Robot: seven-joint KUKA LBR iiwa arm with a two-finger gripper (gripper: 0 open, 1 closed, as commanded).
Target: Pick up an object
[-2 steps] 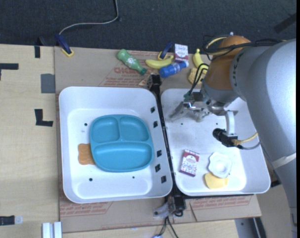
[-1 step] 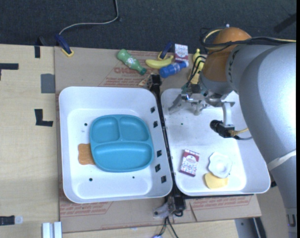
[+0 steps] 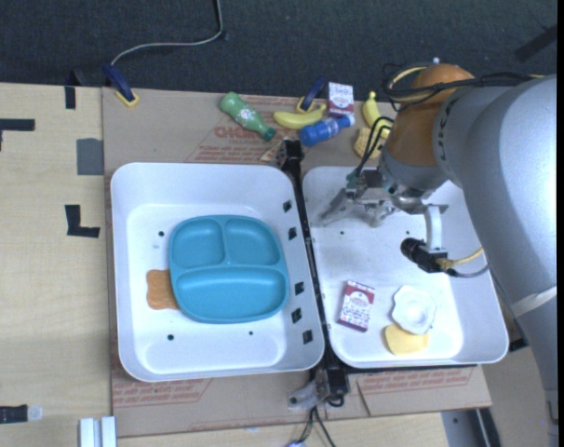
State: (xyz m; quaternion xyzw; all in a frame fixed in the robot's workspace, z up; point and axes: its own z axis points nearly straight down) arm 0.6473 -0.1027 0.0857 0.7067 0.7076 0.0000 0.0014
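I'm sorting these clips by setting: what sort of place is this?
Probably a robot lab's grasping test bench: two white bins side by side, toy food such as a banana on the cardboard behind them, and a grey arm reaching in.

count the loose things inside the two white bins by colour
blue: 1, the blue divided plastic plate
orange: 1, the flat orange piece beside it
red: 1, the small red carton
white and yellow: 1, the toy fried egg
total: 4

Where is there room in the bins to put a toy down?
Bare floor lies in the right bin between the gripper and the red box. The left bin is crowded by the blue plate. The fried egg fills the right bin's near corner.
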